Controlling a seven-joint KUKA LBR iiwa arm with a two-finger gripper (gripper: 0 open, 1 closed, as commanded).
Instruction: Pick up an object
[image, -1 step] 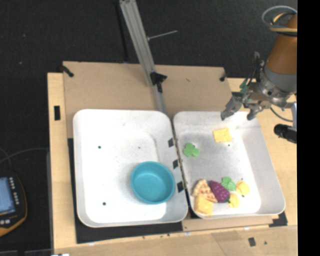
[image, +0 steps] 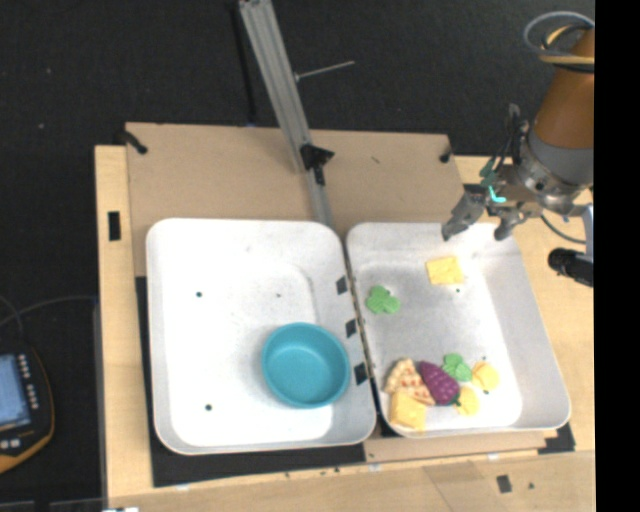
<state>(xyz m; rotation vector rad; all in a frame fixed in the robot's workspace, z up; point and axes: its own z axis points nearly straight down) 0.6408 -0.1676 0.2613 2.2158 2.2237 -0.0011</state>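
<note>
My gripper hangs over the far right edge of the right bin, its two fingers spread apart and nothing between them. Just below and left of it a yellow block lies on the bin floor. A small green piece sits near the bin's left wall. At the bin's near end lies a cluster: a purple grape bunch, a yellow-orange slice, a yellow wedge, a green piece and small yellow pieces.
A teal bowl stands in the left bin, near its front right. A grey metal pole slants down from the top to the bins' shared far corner. A black device lies at the left edge.
</note>
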